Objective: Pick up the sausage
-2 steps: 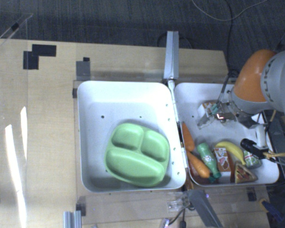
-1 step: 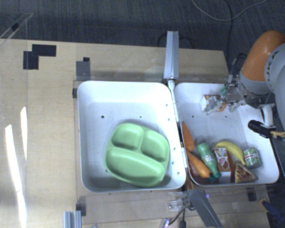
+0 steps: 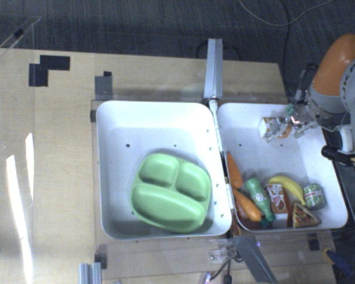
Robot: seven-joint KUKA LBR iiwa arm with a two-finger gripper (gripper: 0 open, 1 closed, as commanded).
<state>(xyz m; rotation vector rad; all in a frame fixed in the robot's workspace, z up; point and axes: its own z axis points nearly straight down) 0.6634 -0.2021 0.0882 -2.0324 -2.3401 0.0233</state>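
The hand point(image 3: 278, 127) hangs over the top of the right bin point(image 3: 337, 218), and I cannot tell if it is wide or narrow. The sausage point(image 3: 232, 169) lies by the bin's left wall, well apart. Reaching comes first; next, go down over it.

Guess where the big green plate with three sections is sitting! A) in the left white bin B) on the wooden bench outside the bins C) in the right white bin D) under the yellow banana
A: the big green three-section plate lies alone on the floor of the left white bin, across the divider from the right white bin that holds the food toys.
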